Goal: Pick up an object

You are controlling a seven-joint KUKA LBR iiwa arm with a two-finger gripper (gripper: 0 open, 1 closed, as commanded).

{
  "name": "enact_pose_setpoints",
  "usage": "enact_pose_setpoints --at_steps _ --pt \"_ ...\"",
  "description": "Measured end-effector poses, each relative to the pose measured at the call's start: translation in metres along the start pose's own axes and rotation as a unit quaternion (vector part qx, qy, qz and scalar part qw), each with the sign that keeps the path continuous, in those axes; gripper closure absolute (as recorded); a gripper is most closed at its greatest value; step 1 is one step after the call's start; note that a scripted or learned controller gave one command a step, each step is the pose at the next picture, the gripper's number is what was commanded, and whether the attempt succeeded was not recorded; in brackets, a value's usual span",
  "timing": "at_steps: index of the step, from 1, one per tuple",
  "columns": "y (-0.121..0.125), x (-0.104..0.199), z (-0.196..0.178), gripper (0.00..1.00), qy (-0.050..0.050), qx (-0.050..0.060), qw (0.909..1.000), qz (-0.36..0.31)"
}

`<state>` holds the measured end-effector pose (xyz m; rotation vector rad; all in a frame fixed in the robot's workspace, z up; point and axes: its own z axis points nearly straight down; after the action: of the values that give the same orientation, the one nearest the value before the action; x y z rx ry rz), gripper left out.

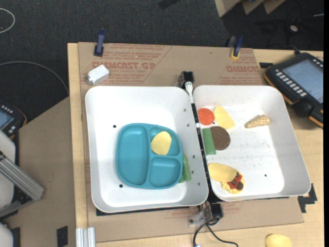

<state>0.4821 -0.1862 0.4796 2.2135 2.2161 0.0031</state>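
Observation:
The left bin [100, 138] holds a teal divided plate [139, 161] with a yellow piece [161, 143] in its upper right compartment. A green strip [185, 170] lies against the plate's right edge. Along the right bin's [277, 153] left side lie a red-orange disc [206, 116], a pale yellow piece [224, 118], a brown round piece [220, 137], a green bar [208, 141], and a yellow item with red and dark bits [226, 175]. A tan wedge [257, 121] rests further right.
A tablet-like pendant [299, 81] sits at the bench's right edge. A small white block [97, 74] lies behind the left bin. Two blue clamps [99, 42] [236, 46] hold the cardboard's back edge. A yellow object [277, 240] lies at the bottom right.

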Motion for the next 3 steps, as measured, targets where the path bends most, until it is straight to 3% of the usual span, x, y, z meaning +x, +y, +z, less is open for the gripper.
enact_pose_setpoints --at_steps 1,2,3 --pt "-0.004 0.018 0.108 1.0 0.005 0.009 0.9999 0.0" --pt "0.077 -0.038 0.189 1.0 0.001 0.003 1.0 0.001" --pt "0.005 0.017 0.269 1.0 0.006 0.011 0.9999 0.001"
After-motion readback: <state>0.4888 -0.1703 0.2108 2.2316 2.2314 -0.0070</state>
